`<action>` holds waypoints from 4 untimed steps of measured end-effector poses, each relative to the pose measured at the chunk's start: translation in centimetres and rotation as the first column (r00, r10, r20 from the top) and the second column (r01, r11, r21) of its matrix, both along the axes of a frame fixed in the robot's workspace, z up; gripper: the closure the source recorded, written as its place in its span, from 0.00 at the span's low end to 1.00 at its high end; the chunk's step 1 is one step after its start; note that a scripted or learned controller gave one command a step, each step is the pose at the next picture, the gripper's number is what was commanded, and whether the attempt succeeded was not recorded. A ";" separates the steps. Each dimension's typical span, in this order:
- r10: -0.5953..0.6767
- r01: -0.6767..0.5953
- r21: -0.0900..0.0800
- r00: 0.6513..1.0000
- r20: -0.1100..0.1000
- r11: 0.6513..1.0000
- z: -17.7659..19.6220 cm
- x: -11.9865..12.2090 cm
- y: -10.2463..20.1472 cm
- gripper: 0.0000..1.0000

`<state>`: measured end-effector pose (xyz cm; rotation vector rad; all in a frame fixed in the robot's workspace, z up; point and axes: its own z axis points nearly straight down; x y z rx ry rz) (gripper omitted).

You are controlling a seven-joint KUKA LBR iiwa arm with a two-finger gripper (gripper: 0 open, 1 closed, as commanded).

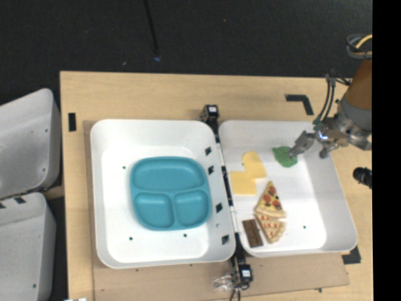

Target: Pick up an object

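Observation:
My gripper (312, 149) hovers over the back right of the right bin (326, 221), its two fingers spread open. A small green piece (285, 156) lies on the bin floor just left of the left fingertip (299, 147), touching or nearly touching it, not between the fingers. In front of it lie two yellow cheese pieces (254, 162) (243, 184). Nearer the front are two pizza slices (270, 199) (273, 227) and a brown chocolate bar (252, 232).
The left bin (109, 231) holds a blue divided plate (170, 191). A black clip (210, 112) sits at the back where the bins meet. The arm's orange band (358, 88) rises at the right edge. Bare bin floor shows right of the pizza.

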<state>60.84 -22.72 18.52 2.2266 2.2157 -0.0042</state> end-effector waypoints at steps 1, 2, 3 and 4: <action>0.002 -0.002 0.001 1.000 -0.001 1.000 -5.6 -0.3 0.8 0.00; 0.001 -0.001 -0.001 1.000 0.006 1.000 -4.1 -0.1 0.7 1.00; 0.011 -0.011 -0.001 1.000 0.009 1.000 2.3 -0.2 1.1 1.00; 0.009 -0.009 0.000 1.000 0.008 1.000 6.9 0.2 1.6 1.00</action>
